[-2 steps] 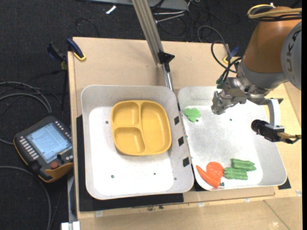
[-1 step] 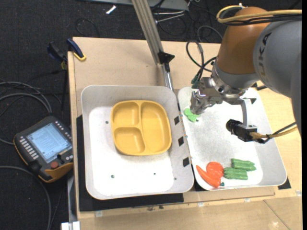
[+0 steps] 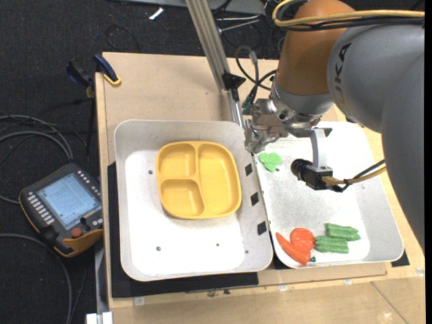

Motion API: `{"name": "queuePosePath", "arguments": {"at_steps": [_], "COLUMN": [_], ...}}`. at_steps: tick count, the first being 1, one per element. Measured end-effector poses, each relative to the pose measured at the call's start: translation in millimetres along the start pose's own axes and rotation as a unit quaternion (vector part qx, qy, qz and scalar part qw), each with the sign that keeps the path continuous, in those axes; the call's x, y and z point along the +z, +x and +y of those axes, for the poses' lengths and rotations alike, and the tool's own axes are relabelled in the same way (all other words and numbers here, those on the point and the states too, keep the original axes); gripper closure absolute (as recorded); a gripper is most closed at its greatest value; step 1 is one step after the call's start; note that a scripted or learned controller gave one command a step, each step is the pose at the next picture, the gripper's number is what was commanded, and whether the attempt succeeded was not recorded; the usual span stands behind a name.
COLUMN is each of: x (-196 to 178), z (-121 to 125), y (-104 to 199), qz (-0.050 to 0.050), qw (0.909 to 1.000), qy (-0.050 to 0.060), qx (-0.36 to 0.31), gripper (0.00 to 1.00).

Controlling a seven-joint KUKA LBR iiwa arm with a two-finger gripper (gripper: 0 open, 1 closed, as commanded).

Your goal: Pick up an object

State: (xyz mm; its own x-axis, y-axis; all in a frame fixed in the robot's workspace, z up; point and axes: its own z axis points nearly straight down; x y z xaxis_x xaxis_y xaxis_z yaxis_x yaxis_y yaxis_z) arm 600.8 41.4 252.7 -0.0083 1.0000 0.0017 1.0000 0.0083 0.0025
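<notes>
The arm (image 3: 351, 59), grey with an orange band, was seen entering from the 3 o'clock side and occupying the upper right of the view. Two white bins were noted side by side on the bench (image 3: 162, 86): the left bin (image 3: 135, 248) and the right bin (image 3: 378, 201).

A yellow divided plate (image 3: 199, 179), with three compartments, was recorded in the upper middle of the left bin, tilted slightly.

The gripper (image 3: 260, 140) was found over the far left corner of the right bin, just beside the wall shared by the bins. Whether it was spread or pressed together could not be told; its tips were hidden by its own body and by glare.

In the right bin, a small light-green toy (image 3: 270, 161) was noted just beside the gripper, at about 5 o'clock from it, lying on the bin floor. Nothing was seen gripped.

Well apart, toward 5 o'clock from the gripper and near the bin's near edge, a cluster was recorded: two dark green pods (image 3: 337, 238), a red tomato (image 3: 302, 236) touching an orange carrot (image 3: 290, 248).

A black cylindrical fitting (image 3: 307, 173) on a cable was noted at 3 o'clock of the light-green toy.
</notes>
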Motion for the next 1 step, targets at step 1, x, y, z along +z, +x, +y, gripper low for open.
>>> {"name": "queuePosePath", "arguments": {"at_steps": [1], "x": [8.7], "z": [22.5], "y": [45.7], "qz": [-0.001], "qw": [1.0000], "qy": [0.000], "qx": [0.000], "gripper": [1.00]}}
